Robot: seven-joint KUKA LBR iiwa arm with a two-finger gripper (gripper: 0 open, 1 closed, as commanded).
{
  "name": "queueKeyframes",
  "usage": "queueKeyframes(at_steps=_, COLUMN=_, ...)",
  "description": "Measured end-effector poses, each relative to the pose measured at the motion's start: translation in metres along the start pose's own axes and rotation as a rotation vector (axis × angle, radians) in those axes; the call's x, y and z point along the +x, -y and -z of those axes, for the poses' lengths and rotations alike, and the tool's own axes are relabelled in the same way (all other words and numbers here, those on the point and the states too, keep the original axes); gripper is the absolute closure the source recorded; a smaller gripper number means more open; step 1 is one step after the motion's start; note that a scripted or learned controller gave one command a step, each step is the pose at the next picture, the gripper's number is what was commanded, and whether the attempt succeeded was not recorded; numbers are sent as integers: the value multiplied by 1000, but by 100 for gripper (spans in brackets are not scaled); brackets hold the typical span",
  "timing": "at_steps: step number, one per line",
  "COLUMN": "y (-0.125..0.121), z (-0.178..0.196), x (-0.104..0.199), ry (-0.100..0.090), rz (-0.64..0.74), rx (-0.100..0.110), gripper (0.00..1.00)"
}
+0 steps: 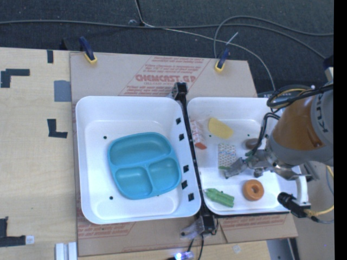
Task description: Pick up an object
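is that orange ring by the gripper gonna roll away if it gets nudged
Probably not: the orange ring lies flat on the right bin floor, so a nudge should slide it. It looks small and light. Tipped on edge, its round shape could roll.

The grey arm [303,129] with its orange band reaches in from the right, wrist bent down, its gripper [234,169] hanging low.

desk [32,145]: pale wood with black tape marks, left of frame | cardboard sheet [162,75]: under both bins, red print, upper centre | two clamps: blue-yellow, on cardboard's top edge [87,52] [221,61] | cables [162,26]: over dark floor, top
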State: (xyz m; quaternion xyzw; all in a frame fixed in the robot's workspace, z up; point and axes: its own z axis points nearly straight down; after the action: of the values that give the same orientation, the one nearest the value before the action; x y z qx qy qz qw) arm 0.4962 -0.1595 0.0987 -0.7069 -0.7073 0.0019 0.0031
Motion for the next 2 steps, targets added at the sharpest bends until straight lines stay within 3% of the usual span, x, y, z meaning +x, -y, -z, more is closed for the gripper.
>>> queueKeyframes(at_steps=1, y=-1, z=13, x=0, ry=0, rz=1, rx=-4, gripper=100)
queueKeyframes(at_steps=2, y=-11, z=61, x=-3, ry=3, rz=1, rx=-10, gripper=100)
